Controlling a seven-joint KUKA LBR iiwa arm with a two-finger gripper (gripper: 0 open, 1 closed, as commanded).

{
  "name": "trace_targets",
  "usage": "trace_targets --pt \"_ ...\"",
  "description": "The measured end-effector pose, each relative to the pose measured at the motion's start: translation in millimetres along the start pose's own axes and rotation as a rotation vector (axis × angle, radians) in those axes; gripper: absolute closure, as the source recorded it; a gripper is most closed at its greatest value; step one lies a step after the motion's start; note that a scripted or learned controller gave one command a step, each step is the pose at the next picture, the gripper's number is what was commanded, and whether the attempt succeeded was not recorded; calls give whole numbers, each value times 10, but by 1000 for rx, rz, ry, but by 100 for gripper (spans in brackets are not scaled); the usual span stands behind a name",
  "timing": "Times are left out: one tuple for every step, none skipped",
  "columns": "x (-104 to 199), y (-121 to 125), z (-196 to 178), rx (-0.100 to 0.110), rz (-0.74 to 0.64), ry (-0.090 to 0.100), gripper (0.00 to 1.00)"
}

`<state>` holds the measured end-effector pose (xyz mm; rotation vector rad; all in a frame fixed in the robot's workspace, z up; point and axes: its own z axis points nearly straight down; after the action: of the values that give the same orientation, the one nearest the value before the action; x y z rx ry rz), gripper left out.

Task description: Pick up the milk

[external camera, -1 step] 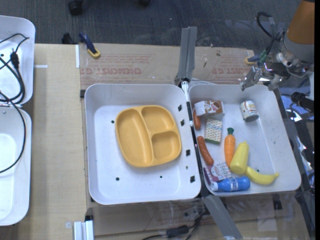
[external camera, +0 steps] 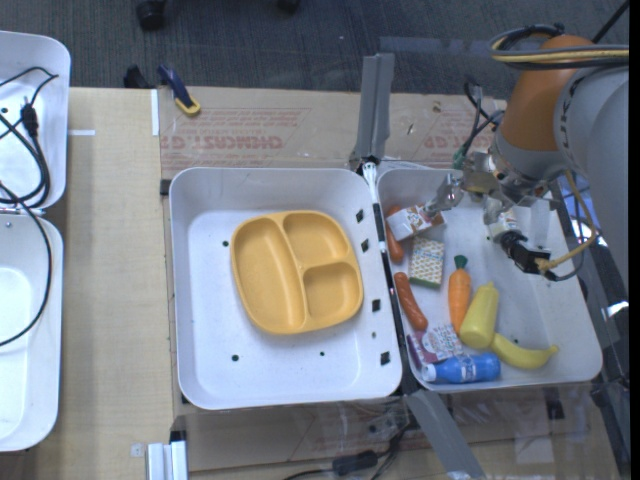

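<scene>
Over the right bin (external camera: 575, 353) the gripper (external camera: 443, 200) hangs beside the milk carton (external camera: 407, 222), which still lies unlifted; I cannot tell its grip.

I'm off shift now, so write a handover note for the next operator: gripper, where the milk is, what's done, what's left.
Gripper: over the right bin's far left part, next to the milk; whether it is open or shut cannot be told.
Milk: small carton lying in the right bin near its left wall, above the sausage and beside the carrot.
Done: arm brought close to the milk.
Left: grasp the milk and lift it.
</scene>
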<state>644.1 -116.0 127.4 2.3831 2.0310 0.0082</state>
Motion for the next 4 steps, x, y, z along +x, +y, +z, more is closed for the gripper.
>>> trace_targets --pt "55 -8 108 -35 -131 -8 0" --pt "88 -149 131 -30 174 3 0" --pt "39 -129 209 -18 550 5 0" --pt "43 -139 138 -12 547 3 100"
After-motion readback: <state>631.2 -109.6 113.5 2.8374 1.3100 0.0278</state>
